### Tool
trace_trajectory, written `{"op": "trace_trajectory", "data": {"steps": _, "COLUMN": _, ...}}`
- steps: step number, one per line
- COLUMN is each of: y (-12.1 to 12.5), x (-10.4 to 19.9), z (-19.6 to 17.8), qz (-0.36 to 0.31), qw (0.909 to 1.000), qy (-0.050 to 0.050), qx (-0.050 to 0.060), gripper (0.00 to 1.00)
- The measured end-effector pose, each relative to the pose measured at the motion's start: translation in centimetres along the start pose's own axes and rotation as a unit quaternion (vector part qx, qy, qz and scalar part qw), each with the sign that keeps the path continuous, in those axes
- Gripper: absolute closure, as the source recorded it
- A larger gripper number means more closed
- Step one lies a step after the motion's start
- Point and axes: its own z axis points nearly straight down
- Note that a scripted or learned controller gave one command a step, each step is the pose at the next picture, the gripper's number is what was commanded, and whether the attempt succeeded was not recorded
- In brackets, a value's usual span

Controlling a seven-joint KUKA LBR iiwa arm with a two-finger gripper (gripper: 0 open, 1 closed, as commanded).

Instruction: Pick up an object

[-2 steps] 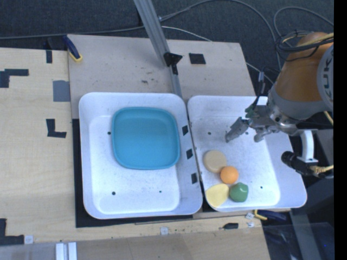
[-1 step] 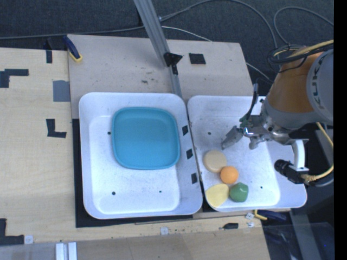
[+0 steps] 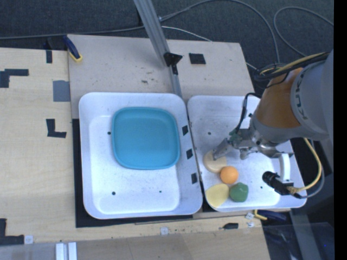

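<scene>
In the right bin (image 3: 217, 112) lie an orange ball (image 3: 229, 175), a green object (image 3: 238, 192), a yellow piece (image 3: 216, 195) and a pale cream piece (image 3: 213, 162), all clustered near the bin's front left. My gripper (image 3: 230, 149) hangs low over the right bin, just above and to the right of the cream piece. One finger (image 3: 219, 151) slants down to the cream piece's upper edge, the other (image 3: 244, 151) sits apart to its right. The gripper is open with nothing between its fingers.
The left bin (image 3: 97, 194) holds a blue square plate (image 3: 145, 137). A slanted metal pole (image 3: 157, 31) rises behind the bins. Cables trail at the back right. A black connector (image 3: 271, 180) on the arm hangs over the right bin's front right corner.
</scene>
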Motion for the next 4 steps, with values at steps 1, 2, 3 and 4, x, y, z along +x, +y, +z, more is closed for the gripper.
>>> {"op": "trace_trajectory", "data": {"steps": 1, "y": 0.1, "x": 0.0, "z": -1.3, "qz": 0.000, "qw": 1.0000, "qy": 0.000, "qx": -0.002, "gripper": 1.00}}
{"op": "trace_trajectory", "data": {"steps": 2, "y": 0.4, "x": -0.2, "z": -5.4, "qz": 0.000, "qw": 1.0000, "qy": 0.000, "qx": -0.004, "gripper": 1.00}}
{"op": "trace_trajectory", "data": {"steps": 3, "y": 0.1, "x": 0.5, "z": -11.3, "qz": 0.000, "qw": 1.0000, "qy": -0.001, "qx": -0.005, "gripper": 1.00}}
{"op": "trace_trajectory", "data": {"steps": 4, "y": 0.1, "x": 0.6, "z": -12.7, "qz": 0.000, "qw": 1.0000, "qy": 0.000, "qx": -0.003, "gripper": 1.00}}
